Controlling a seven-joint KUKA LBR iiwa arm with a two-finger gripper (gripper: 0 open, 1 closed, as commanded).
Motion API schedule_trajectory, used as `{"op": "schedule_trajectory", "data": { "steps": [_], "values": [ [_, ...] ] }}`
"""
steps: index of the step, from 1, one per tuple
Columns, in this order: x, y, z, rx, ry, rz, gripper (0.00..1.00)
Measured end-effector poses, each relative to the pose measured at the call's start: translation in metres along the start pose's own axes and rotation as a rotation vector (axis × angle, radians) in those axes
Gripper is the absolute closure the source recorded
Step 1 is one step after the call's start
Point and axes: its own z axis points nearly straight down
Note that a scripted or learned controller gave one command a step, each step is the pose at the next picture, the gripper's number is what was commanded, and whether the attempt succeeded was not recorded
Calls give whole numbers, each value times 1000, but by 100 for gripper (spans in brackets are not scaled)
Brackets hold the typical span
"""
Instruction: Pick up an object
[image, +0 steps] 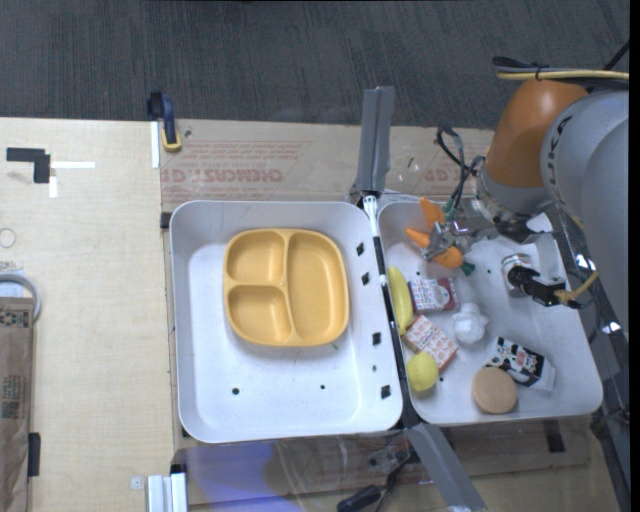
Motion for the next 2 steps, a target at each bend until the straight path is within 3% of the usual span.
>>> {"op": "schedule_trajectory", "data": {
  "steps": [1,2],
  "values": [
    [20,5,-133,-13,-2,104,100],
    [20,-31,-130,-10,-2,94,100]
  ]
}}
